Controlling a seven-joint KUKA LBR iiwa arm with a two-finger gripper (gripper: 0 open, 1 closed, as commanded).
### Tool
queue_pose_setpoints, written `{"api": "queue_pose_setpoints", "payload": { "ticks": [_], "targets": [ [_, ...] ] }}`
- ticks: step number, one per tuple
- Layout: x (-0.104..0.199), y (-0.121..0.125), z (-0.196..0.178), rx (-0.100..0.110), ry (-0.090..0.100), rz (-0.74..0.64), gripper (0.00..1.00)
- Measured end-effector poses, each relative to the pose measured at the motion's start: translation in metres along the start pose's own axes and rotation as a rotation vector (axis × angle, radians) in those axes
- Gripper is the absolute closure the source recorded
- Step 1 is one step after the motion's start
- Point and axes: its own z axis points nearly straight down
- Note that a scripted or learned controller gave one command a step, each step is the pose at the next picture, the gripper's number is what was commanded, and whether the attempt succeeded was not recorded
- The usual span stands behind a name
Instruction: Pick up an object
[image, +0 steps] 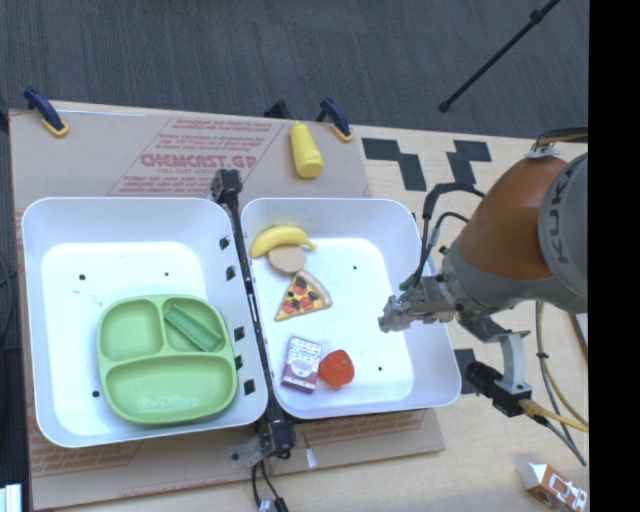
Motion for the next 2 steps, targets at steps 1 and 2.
{"api": "queue_pose_setpoints", "payload": {
  "ticks": [1,2],
  "targets": [
    [-0.0037,-0.0011,0.0043,0.005,0.002,0.001,1.00],
    [0.0039,0.0000,-0.0017,0.000,0.000,0.000,1.00]
  ]
}}
